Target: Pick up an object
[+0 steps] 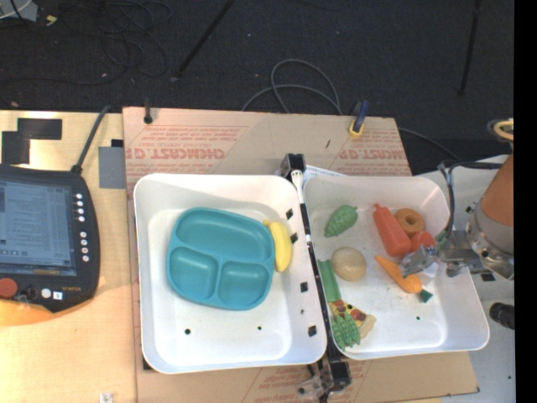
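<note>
The gripper sat low in the right bin, reaching in from the right, its tips at the cluster of toy food by the bin's far right side. How far apart they stood could not be told; the metal parts blurred into the items beneath, and nothing was clearly seen between them. Nearest candidates: a small orange carrot just beside the tips and a red bottle-shaped piece next to a ring-shaped doughnut. All items looked to be resting on the bin floor, so nothing lifted yet; grasp and raise judged outstanding. The left bin held a teal divided plate and a banana.
</note>
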Action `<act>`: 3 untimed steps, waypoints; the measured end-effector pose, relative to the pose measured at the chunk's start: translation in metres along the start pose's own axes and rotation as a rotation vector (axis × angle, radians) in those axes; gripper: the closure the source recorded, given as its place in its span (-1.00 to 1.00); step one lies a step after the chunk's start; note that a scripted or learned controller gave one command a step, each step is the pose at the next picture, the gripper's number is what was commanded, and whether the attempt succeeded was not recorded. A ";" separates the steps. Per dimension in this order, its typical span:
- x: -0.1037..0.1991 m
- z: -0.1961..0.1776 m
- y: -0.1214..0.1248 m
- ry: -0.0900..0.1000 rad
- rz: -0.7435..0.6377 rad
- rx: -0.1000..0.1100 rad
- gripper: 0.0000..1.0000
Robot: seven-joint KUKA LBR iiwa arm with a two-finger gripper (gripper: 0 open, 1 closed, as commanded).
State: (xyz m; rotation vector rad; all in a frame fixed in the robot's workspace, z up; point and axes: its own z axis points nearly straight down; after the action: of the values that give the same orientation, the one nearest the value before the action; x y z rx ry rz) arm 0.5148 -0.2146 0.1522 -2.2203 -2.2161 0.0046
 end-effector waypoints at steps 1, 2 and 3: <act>0.018 0.044 0.009 -0.009 0.000 -0.018 -1.00; 0.024 0.052 0.001 -0.023 0.006 -0.036 -1.00; 0.020 0.038 0.003 -0.030 0.011 -0.043 1.00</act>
State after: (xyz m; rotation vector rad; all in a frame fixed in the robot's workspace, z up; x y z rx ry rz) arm 0.5173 -0.1949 0.1143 -2.2692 -2.2402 -0.0089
